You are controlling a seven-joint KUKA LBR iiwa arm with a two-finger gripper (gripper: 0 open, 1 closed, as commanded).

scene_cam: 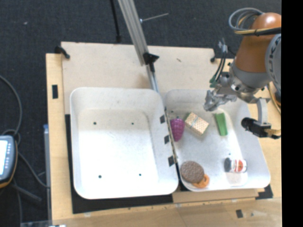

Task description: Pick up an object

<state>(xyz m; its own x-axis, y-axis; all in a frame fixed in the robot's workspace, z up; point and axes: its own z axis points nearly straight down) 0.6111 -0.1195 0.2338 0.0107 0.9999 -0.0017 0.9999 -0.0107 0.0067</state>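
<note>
The gripper (212, 103) hangs over the right bin (253, 148), just above the green block (220, 124) and right of the tan box (196, 124).

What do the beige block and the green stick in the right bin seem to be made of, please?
The beige block looks like cork or sponge: matte, speckled faces. The green stick looks like smooth plastic, evenly coloured with a faint sheen. Neither is certain at this sharpness.

You see the pincer (214, 103) over the right bin (258, 174), near the green block (220, 124) and the tan box (196, 124).
</note>
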